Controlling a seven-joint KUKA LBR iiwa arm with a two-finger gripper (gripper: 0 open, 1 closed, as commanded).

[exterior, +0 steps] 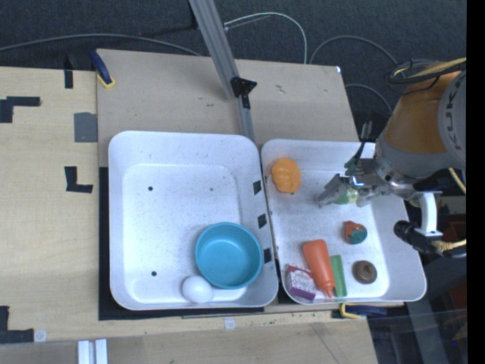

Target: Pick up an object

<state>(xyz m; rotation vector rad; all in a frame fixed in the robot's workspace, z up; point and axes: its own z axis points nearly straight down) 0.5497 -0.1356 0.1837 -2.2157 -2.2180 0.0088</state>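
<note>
Over the right bin (394,283), the hand (339,192) hangs low with its fingers spread open and nothing between them. A small yellow-green object (347,197) lies just beside the fingertips. An orange lump (286,175) sits near the bin's left wall. Toward the front lie an orange bottle (318,264), a red-and-green ball (354,233) and a brown ring (364,271). The left bin (151,173) holds a blue bowl (227,255) touching a white ball (197,288).

Left bin (125,203) mostly open floor, blue bowl (227,254) and white ball (197,287) at its near edge, right bin (402,279) crowded
</note>
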